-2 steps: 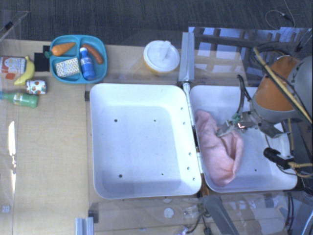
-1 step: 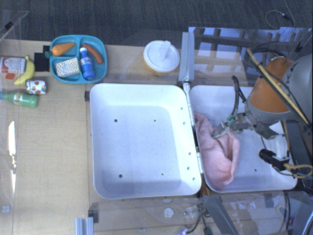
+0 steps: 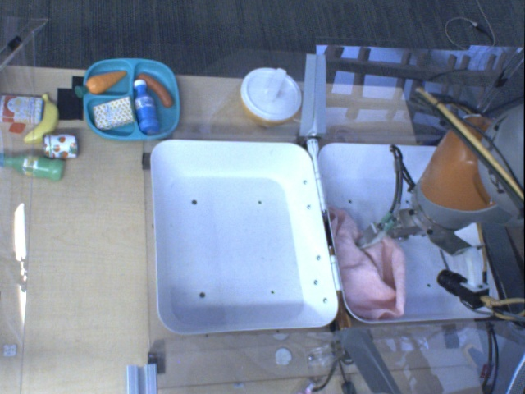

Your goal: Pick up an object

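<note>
A crumpled pink cloth (image 3: 371,271) lies in the right bin (image 3: 361,175), against its left wall and front edge. My gripper (image 3: 379,231) reaches in from the right and hangs low over the cloth's upper right part, close to or touching it. The grey arm with its orange band (image 3: 453,175) rises behind it on the right.
The left bin (image 3: 238,232) stands beside the right one. On the bench at the back left are a blue divided plate (image 3: 131,98) with toy food, a banana (image 3: 43,121), a small can (image 3: 61,145) and a green bottle (image 3: 34,167). A white lidded bowl (image 3: 271,94) sits behind the bins.
</note>
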